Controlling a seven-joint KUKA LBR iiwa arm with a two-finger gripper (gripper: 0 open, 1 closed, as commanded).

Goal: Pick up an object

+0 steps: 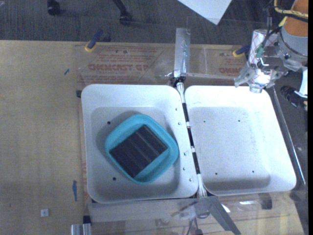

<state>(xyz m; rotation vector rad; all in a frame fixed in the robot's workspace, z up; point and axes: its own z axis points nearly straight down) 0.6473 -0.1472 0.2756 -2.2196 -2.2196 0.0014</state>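
A blue, rounded-square dish [116, 137] lies tilted in the middle of the left bin [98, 102]. A dark ridged block [138, 150] rests inside the dish. My gripper [247, 84] hangs over the far right corner of the right bin [234, 180], well away from the dish. Its fingers are spread open and nothing is between them. The grey arm with its orange band [296, 26] comes in from the upper right.
A metal post [182, 48] stands behind the seam between the bins. A clear panel with red lettering [122, 65] lies behind the left bin, held by a yellow and blue clamp [93, 40]. Wooden bench top [39, 131] stretches to the left.
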